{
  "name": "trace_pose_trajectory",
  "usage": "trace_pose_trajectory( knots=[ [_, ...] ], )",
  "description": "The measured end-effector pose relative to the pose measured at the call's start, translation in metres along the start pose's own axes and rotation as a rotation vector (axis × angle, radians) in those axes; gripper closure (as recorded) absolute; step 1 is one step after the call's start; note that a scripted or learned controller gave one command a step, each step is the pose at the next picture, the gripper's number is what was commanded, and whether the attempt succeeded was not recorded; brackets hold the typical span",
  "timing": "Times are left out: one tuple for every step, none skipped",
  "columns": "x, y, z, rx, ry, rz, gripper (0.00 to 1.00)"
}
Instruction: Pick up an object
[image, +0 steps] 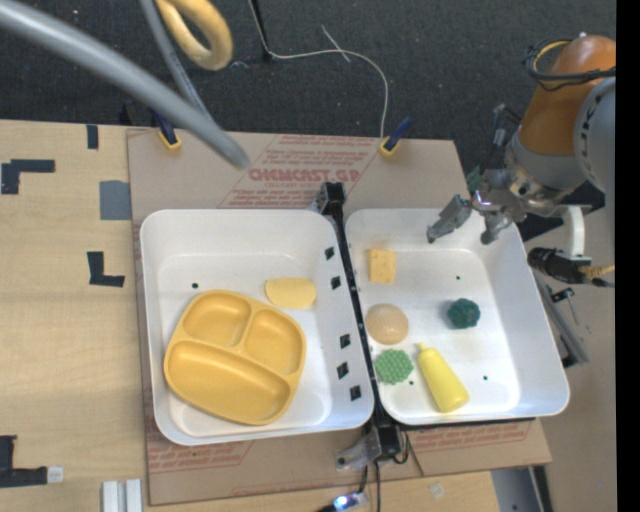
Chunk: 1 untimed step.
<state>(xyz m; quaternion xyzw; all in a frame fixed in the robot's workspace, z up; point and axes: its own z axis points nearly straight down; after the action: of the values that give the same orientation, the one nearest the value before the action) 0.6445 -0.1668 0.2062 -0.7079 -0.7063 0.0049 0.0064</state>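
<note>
The gripper (470, 228) hangs over the right bin (520, 300) with its two fingers apart and nothing between them, and red letters on the cardboard (300, 172) read "CHEMCAST".

In the right bin (520, 290) bare floor lies open at twelve and three o'clock, while cheese cube (382, 266), bun (386, 323), green ball (463, 313), lettuce (393, 367) and mustard bottle (441, 378) crowd nine to six

Pale wooden bench (60, 300) with black tape marks, brown cardboard sheet (290, 170), dark carpet floor (420, 60) behind
</note>
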Motion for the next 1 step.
trace_pose_trajectory(
  knots=[
    [0.0004,0.0029,-0.0093,-0.014,-0.002,-0.003,0.0]
  ],
)
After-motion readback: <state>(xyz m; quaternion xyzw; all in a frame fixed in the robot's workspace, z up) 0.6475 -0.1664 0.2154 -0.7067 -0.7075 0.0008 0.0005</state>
